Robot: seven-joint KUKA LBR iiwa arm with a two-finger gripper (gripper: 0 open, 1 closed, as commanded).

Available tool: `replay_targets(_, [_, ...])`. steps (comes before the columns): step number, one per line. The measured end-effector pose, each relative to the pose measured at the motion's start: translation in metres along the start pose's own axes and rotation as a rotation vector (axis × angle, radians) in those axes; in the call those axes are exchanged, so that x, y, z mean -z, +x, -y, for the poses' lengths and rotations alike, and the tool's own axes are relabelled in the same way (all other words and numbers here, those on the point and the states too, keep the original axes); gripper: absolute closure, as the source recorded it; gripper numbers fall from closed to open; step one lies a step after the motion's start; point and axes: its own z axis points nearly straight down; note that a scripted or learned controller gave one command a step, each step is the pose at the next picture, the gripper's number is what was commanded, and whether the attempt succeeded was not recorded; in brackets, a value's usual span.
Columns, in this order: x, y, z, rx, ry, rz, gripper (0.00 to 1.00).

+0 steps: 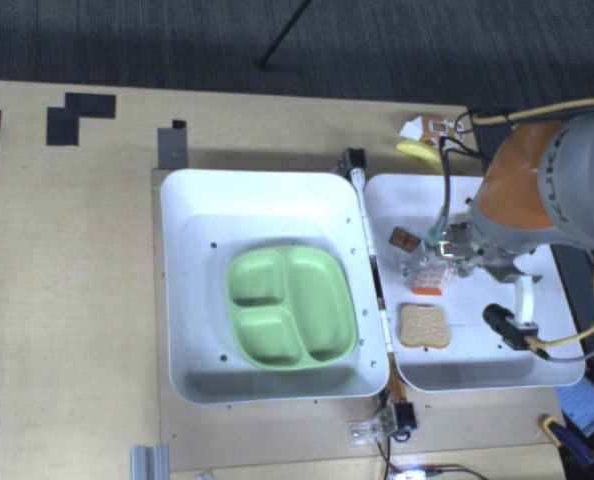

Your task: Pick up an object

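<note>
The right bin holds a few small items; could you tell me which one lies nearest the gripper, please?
The orange piece, just below the gripper. The brown block lies further left and the toast slice nearer the bin's front.

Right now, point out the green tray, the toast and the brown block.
Green tray [291, 303], camera view, centre divider.
Toast [423, 326], camera view, middle of slice.
Brown block [404, 238], camera view, top face.
</note>
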Motion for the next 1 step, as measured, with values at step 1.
replay_targets(1, [0.0075, 0.0004, 0.0020, 0.002, 0.008, 0.000, 1.00])
